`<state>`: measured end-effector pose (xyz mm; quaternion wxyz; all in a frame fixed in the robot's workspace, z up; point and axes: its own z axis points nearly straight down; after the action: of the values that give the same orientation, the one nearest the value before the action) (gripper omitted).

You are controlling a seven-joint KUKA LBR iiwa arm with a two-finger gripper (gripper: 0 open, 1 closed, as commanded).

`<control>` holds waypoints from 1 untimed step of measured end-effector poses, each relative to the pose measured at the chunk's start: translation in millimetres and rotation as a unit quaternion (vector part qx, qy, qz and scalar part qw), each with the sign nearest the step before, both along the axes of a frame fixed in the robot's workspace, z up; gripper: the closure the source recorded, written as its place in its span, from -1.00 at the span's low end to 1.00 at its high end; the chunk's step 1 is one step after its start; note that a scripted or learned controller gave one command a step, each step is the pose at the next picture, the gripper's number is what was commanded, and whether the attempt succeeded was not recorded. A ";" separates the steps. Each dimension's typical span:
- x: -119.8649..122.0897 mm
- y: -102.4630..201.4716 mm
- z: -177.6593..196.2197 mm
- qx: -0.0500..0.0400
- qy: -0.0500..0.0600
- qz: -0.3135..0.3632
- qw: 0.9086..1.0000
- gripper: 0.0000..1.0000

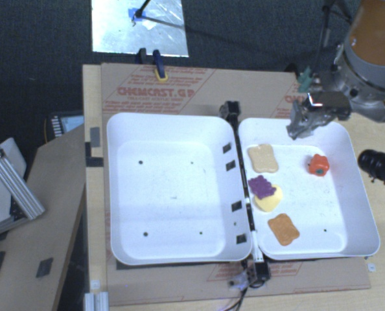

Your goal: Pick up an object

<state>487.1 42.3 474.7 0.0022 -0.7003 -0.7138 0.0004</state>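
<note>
The right bin (pixel 354 235) holds several small objects. A pale tan toast-shaped piece (pixel 263 158) lies near its left wall. Below it sits a purple grape cluster (pixel 262 186) touching a pale yellow piece (pixel 268 200). An orange-brown slice (pixel 283 229) lies toward the front. An orange-red fruit with a green stem (pixel 318 164) sits at the right. My gripper (pixel 301 129) hangs over the bin's back edge, above and apart from all of them, with nothing seen between its fingers.
The left bin (pixel 124 148) lies beside the right one, joined by a black hinge strip (pixel 234 167). Both rest on a cardboard sheet (pixel 179 89). A shiny metal plate (pixel 140 15) lies on the floor behind.
</note>
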 end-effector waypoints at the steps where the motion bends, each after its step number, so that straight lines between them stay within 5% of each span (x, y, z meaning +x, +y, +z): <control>1: -1.0 80.7 42.1 0.000 -0.005 -0.003 1.000 1.00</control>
<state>486.1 123.0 516.8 -0.0009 -0.7023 -0.7118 -0.0033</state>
